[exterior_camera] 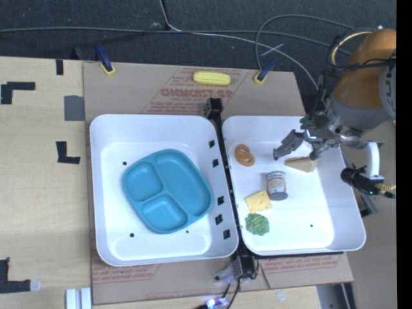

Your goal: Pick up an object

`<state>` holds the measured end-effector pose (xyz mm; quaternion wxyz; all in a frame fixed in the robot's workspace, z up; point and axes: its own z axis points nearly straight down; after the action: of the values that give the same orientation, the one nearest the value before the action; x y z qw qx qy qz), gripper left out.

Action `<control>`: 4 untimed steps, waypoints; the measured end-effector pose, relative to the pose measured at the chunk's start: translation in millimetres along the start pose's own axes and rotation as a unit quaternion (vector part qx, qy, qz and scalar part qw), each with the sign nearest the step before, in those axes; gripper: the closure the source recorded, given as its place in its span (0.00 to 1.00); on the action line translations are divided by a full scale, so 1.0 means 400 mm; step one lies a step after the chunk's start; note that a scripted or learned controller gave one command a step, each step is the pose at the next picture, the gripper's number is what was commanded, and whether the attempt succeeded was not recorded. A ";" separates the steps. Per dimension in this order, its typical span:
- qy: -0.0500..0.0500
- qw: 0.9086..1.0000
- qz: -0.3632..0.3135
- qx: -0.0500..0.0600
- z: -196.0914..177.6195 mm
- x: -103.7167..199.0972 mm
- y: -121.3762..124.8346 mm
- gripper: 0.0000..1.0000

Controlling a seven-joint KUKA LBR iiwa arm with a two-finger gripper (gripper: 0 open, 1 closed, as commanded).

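Note:
My gripper (301, 150) hangs over the upper right part of the right bin (335, 234), open, with its dark fingers (284, 150) spread apart. A tan wedge-shaped piece (300, 165) lies on the bin floor just below and between them; it is not gripped. Left of it sits a brown pretzel-like ring (243, 154). A small can (277, 185) stands near the bin's middle, with a yellow cheese-like block (259, 202) beside it and a green broccoli-like lump (257, 224) closer to the front.
The left bin (103, 172) holds a blue divided plate (167, 190). A yellow corn-like toy (211, 78) lies on the cardboard behind the bins. Cables (283, 31) run across the back towards the arm (364, 76) at the right.

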<state>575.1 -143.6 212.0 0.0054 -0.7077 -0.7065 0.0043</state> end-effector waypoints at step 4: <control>-0.002 1.000 -0.002 -0.007 0.319 0.015 0.025 0.00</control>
<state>583.6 -137.5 84.3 -0.0004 -0.7065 -0.7077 0.0008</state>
